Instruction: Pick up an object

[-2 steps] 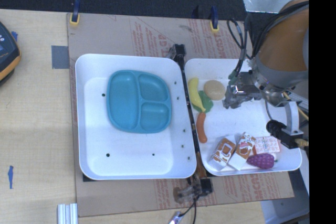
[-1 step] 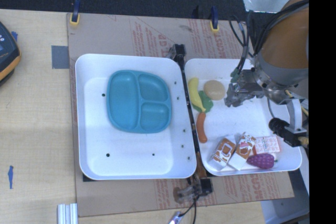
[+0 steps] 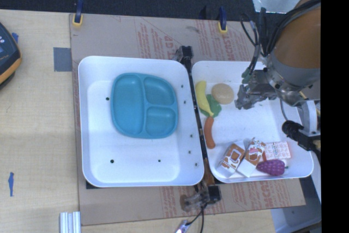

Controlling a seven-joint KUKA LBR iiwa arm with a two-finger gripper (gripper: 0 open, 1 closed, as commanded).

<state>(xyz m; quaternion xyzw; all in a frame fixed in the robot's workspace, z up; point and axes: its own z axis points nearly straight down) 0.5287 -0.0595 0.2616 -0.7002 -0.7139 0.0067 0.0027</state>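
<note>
Right bin (image 3: 272,117), candidates for the pick: a round tan piece (image 3: 222,93) near the top left, touching a yellow banana-shaped toy (image 3: 202,96) with a green piece (image 3: 214,107) tucked against it; an orange sausage shape (image 3: 209,132) below them by the bin's left wall; small printed cartons (image 3: 244,156) and a purple grape cluster (image 3: 271,167) along the bottom edge. All lie flat on the bin floor, none raised.

Gripper (image 3: 244,100) sits just right of the tan piece, low over the bin. Too dark and tangled to read: I cannot tell how the jaws stand, and nothing is seen held.

Judgement: pick not yet made; grasp and lift both remain.

Left bin (image 3: 90,161) bears a blue divided plate (image 3: 145,105), well apart from the arm.
</note>
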